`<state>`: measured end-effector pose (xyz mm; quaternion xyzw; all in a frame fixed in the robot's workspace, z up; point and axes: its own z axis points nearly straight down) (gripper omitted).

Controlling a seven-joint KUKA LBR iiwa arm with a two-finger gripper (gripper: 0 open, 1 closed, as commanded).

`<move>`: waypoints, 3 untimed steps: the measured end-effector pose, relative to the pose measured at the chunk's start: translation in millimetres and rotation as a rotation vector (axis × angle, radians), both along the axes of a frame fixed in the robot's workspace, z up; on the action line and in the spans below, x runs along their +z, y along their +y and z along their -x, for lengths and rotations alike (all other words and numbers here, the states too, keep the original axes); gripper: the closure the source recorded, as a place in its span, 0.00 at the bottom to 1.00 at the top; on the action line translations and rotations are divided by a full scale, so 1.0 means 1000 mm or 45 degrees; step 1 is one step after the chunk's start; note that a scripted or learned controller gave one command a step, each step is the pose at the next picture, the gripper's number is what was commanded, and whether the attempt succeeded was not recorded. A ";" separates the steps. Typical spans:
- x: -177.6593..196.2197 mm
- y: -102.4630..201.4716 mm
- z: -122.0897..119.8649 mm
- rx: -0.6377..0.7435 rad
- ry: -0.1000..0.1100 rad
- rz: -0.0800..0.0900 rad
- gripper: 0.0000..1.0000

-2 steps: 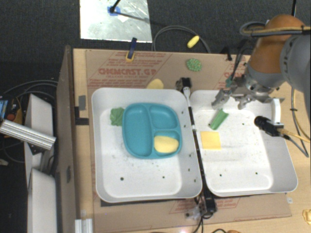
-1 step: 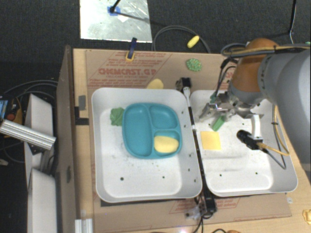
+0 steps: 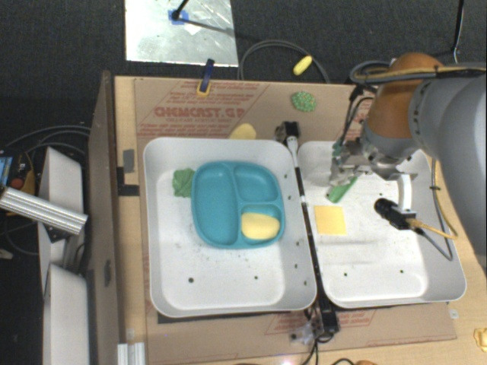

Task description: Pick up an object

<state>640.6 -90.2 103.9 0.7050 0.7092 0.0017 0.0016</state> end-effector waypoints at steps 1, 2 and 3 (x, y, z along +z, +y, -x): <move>0.000 0.000 0.000 0.000 0.001 0.000 0.00; -0.020 -0.021 0.015 -0.008 0.007 0.001 0.00; -0.008 -0.019 0.013 -0.005 0.001 0.000 1.00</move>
